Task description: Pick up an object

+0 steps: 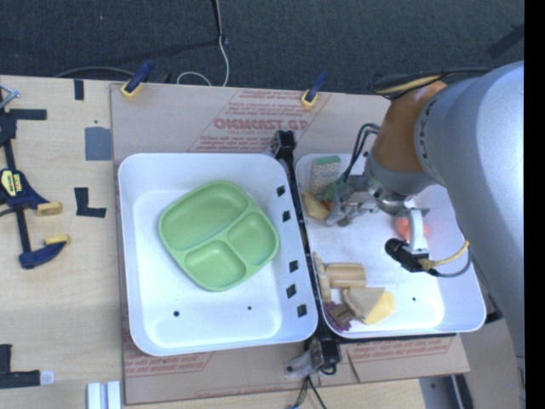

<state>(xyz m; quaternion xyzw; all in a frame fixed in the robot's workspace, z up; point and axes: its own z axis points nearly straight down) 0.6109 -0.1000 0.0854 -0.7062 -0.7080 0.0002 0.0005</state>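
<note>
- The gripper [345,209] is low in the right bin [443,318], right of frame centre; I cannot tell its jaw state.
- Just left lies a yellow food piece [315,206].
- A green divided plate [219,234] sits in the left bin [145,313].

The divided plate [219,236] was pale green against its white bin [145,313]. In the other white bin [456,313], a wedge [372,305] was yellow, a roll [344,273] tan. The arm [477,152] was grey with an orange band [400,139]; clamps [313,89] were blue and yellow.
</note>
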